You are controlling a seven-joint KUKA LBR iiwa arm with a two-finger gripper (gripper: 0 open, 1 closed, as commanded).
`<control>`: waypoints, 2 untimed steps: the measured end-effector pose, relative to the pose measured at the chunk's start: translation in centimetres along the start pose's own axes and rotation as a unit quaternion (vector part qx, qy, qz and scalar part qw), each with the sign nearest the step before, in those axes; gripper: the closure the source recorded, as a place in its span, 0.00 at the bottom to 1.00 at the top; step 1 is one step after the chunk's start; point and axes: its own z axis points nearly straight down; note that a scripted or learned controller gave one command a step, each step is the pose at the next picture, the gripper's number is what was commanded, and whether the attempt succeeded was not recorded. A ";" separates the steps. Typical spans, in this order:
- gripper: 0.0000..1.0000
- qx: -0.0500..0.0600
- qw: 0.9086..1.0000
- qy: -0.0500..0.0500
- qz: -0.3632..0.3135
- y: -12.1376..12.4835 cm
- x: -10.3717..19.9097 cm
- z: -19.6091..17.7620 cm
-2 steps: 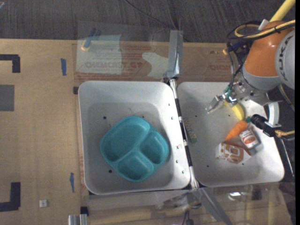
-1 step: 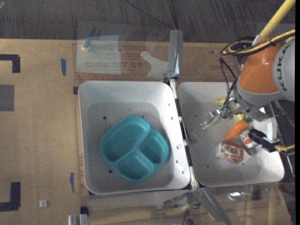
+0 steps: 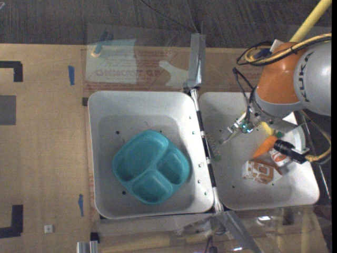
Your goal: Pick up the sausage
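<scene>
Two shallow white bins side by side on plywood worktop [image 3: 42,157].

Left bin [image 3: 100,115]: teal three-compartment tray [image 3: 151,166], sitting near-centre, rotated a bit off square to bin walls. Compartments look bare.

Right bin [image 3: 231,194]: KUKA arm [image 3: 295,78] reaching in from right, grey shell with orange band above wrist. Jaws [image 3: 234,130] hanging over far-left part of bin floor, pointing left and down. Fingers thin and angled; appear slightly parted with nothing between them, but too small and blurred to call it, so can't tell for sure.

Items clustered at right side of right bin, right of jaws and apart from them:
- orange carrot-shaped piece [image 3: 263,146], tilted, lying just beside wrist.
- orange-and-white patterned packet or carton [image 3: 259,171], on bin floor nearer than carrot, touching or almost touching it.
- black cylindrical part [image 3: 284,149] over right end of that cluster, cable running off right; looks like arm hardware.
- small yellowish piece [image 3: 266,128] tucked under wrist, mostly hidden.

Sausage: can't pick out with confidence. No clearly sausage-like item visible; could be hidden under arm.

Yellow pole [image 3: 313,15] at far right corner. Clear plastic sheet [image 3: 126,62] on worktop beyond left bin. Blue tape marks [image 3: 71,75] on worktop at left.
</scene>
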 end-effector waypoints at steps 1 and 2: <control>0.00 0.005 1.000 0.003 0.027 4.3 -3.6 1.1; 0.00 0.005 1.000 0.006 0.013 4.1 -3.9 1.1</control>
